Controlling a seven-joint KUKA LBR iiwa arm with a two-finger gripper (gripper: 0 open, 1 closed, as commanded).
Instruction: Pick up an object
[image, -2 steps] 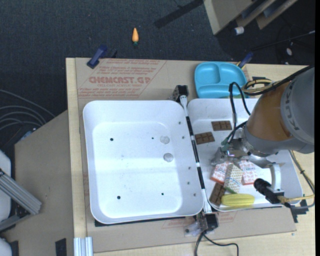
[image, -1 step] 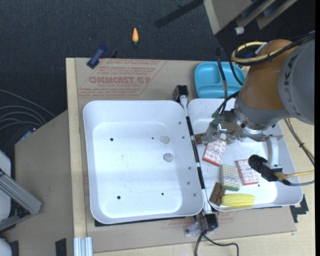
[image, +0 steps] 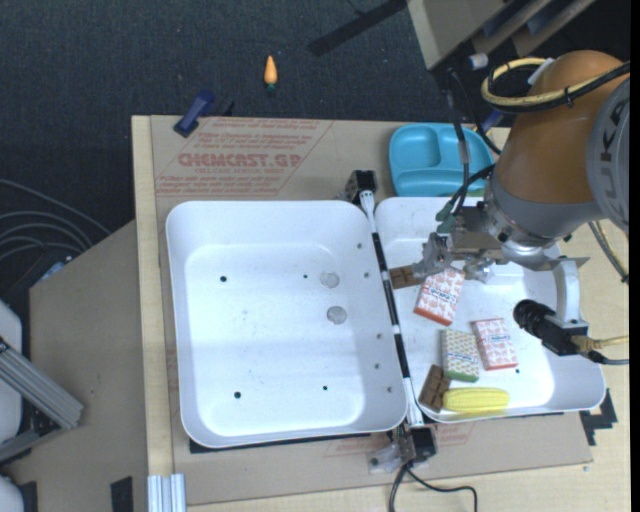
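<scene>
Right white bin: red-and-white carton at centre, pink packet, green packet and yellow corn cob crowd the lower rim. Left white bin: open floor. Gripper above the carton's top edge, arm entering from upper right; finger state cannot be told.

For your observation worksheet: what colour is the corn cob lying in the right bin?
Yellow. The corn cob lies near the front edge of the right bin, seen in the camera view.

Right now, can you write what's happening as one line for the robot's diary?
gripper over right white bin | just above red-and-white packet | grasp not confirmed | yellow corn cob at near rim | left white bin untouched
</scene>
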